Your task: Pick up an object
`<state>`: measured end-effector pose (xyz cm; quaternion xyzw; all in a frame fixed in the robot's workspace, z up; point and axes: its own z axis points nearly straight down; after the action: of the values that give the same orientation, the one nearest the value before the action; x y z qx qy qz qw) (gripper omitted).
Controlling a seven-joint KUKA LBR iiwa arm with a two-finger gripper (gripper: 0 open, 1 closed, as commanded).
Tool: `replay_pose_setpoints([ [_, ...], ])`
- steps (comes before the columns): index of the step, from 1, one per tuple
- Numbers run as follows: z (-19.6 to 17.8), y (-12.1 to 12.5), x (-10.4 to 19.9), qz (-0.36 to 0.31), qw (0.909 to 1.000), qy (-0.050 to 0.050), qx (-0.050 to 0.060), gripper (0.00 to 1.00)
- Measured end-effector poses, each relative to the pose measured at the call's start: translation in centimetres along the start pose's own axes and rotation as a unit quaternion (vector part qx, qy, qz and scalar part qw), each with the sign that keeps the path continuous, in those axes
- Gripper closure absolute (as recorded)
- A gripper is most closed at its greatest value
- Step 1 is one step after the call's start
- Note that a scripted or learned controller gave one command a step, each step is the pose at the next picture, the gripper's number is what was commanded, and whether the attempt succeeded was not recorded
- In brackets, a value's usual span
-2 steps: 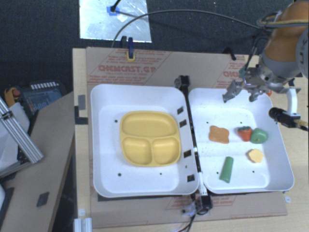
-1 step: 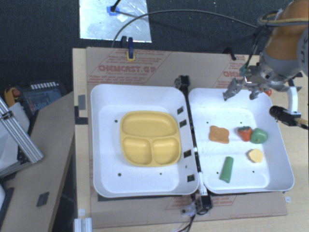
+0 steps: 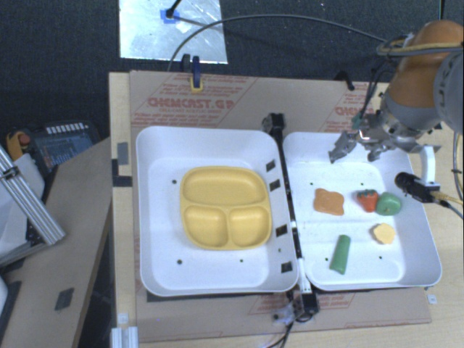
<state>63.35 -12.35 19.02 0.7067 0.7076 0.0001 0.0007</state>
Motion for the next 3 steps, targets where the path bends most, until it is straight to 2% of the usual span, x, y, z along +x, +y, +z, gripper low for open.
replay_pose_setpoints([
  [2,8.4,0.4,-0.4,0.001,1.0000,0.000,0.001,0.00],
  [3,7.1,0.6,-0.5,0.001,1.0000,0.000,-0.002,1.00],
])
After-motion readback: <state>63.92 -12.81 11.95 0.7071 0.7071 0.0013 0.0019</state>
